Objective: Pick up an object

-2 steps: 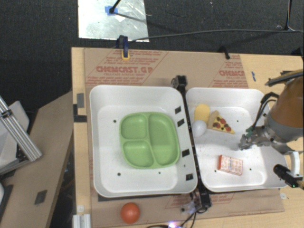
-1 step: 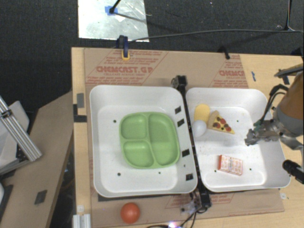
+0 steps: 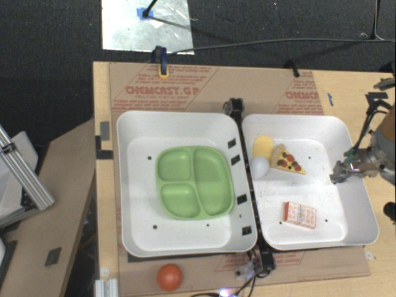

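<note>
Two white bins sit side by side on the bench (image 3: 111, 79), which is covered with brown cardboard that has red letters on it.

The left bin (image 3: 133, 129) holds a green plate (image 3: 194, 182) with four sections. The plate lies flat in the middle of that bin.

The right bin (image 3: 352, 221) holds four small things. A yellow toy (image 3: 263, 145) lies at about 10 o'clock in the bin. A white ball (image 3: 259, 166) sits just below it, touching or almost touching it, close to the wall between the two bins. A toy pizza slice (image 3: 287, 160) lies just to the right of the yellow toy and the ball, at about 11 o'clock from the middle of the bin. A small red and white packet (image 3: 300, 215) lies flat at about 6 o'clock, well apart from the other three.

The end effector (image 3: 342, 171) is at 3 o'clock, over the right edge of the right bin. It is apart from all four things and has nothing in it. It is small and dark here, so I cannot tell how far open it is.

An orange ball (image 3: 169, 276) sits on the bench outside the bins, at about 6 o'clock below the left bin. A blue clamp (image 3: 161, 58) sits at the top edge of the bench, at 12 o'clock.
</note>
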{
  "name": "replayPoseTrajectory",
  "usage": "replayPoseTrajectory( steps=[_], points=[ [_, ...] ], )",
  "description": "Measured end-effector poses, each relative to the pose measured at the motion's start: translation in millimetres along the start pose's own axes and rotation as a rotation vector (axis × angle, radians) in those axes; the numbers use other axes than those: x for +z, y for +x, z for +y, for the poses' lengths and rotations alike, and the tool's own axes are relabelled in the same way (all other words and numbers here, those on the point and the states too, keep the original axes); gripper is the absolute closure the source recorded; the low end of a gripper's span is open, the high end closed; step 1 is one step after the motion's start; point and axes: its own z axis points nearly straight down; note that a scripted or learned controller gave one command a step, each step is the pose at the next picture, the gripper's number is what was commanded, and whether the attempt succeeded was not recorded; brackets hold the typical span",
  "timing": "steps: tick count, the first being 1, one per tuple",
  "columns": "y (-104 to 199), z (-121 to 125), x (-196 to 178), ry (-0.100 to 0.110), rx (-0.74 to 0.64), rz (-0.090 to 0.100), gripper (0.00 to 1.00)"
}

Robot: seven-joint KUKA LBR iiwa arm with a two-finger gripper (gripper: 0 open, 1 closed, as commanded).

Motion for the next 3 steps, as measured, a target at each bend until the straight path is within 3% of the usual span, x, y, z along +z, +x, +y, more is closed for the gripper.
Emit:
replayPoseTrajectory(
  steps=[1, 3],
  points=[
    [0, 1, -11, 0.003, 0.000, 0.001, 1.00],
    [116, -7, -2, 0.006, -0.007, 0.005, 1.00]
  ],
)
